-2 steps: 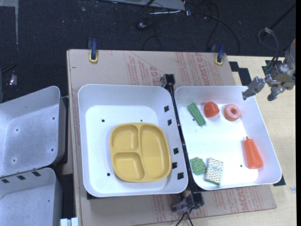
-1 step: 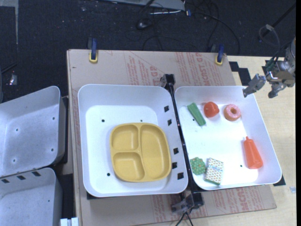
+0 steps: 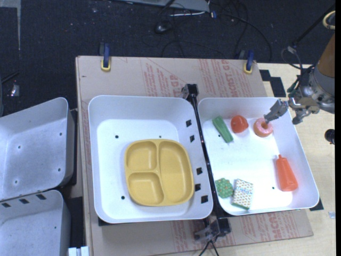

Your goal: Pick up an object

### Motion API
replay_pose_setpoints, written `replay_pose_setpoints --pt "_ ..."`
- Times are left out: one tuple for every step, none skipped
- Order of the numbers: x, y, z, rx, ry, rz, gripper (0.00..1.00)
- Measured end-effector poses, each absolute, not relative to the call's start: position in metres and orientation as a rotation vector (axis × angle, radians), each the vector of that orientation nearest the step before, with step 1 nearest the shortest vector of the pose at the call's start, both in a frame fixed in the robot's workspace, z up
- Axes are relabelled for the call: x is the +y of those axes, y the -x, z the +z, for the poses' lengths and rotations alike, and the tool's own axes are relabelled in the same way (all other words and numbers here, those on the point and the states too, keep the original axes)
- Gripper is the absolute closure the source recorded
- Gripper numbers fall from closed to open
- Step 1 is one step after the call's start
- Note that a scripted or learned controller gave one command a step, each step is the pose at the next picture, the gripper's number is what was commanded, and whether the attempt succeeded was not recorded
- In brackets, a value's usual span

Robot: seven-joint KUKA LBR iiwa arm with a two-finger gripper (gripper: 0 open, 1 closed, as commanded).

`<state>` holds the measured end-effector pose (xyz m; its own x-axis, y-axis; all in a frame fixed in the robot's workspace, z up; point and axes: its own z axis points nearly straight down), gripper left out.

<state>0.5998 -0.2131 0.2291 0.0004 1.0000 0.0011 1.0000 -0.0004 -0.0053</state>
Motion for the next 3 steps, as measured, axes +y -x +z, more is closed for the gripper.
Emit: replay_pose_setpoints --pt "-0.214 -0.600 0.186 -2.218 2.220 0.004 0.00" --pt "-0.207 -0.605 0.126 -2.222 2.215 0.004 0.00" --pt "-0.208 -0.607 0.140 -2.228 2.218 -0.001 1.00"
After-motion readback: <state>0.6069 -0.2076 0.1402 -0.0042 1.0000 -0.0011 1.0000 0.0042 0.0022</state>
